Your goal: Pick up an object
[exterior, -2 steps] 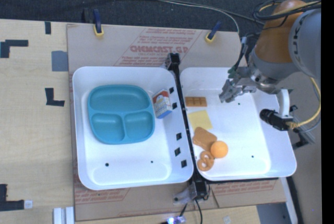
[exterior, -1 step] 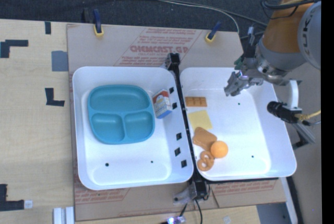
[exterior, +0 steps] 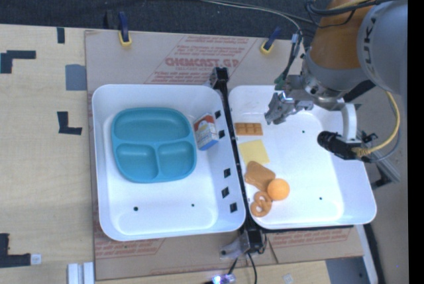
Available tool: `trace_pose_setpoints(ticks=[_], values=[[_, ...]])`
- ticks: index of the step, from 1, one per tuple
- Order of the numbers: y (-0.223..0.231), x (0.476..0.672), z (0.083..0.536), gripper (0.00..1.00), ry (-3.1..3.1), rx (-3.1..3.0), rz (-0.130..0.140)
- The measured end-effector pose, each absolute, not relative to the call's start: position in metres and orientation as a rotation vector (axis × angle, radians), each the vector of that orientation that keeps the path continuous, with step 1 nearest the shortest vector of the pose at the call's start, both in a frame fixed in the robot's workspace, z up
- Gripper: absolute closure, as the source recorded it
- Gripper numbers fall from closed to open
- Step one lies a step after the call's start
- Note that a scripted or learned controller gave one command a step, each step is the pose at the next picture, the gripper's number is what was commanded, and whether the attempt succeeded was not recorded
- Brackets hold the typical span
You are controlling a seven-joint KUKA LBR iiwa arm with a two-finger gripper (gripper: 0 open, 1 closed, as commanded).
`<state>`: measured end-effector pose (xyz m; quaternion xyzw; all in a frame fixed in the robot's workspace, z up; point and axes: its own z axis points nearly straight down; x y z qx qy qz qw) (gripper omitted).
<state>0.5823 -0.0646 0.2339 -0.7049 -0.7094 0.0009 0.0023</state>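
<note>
Looking down at a slant on 2 shallow white bins side by side, taken here from left to right, with the black divider [exterior: 228,143] between them as the landmark.

Left of the divider, the left bin [exterior: 165,220] holds a teal plate [exterior: 154,143] with 3 compartments, lying flat and well away from the divider. A small carton [exterior: 206,131], white with red and blue, sits between the plate and the divider, touching the plate's right edge.

Just right of the divider, in the right bin [exterior: 331,203], 5 toy foods run in a line along it. From the far end to the near end: an orange waffle square [exterior: 249,129], a yellow cheese slice [exterior: 254,152], a brown bread-like piece [exterior: 259,175], an orange ball [exterior: 279,189] and a pretzel [exterior: 260,206]. The last 3 touch one another.

Farther right of the divider, the gripper [exterior: 274,114] hangs above bare bin floor, its arm reaching in from the right. The fingers point down and toward the divider; I cannot tell whether they are open or shut, and nothing is visible between them.

The relation that matters: the waffle square is the nearest item, lying just toward the divider and slightly nearer the camera than the fingertips. Its long side runs across, from the divider outward. Reaching it would likely need a short shift toward the divider, then a descent.
</note>
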Motion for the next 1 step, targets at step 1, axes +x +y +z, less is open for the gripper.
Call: trace_pose_setpoints(ticks=[1], values=[[-0.0228, 0.5690, 0.2287, 1.00, -2.224, -2.212, 0.006]])
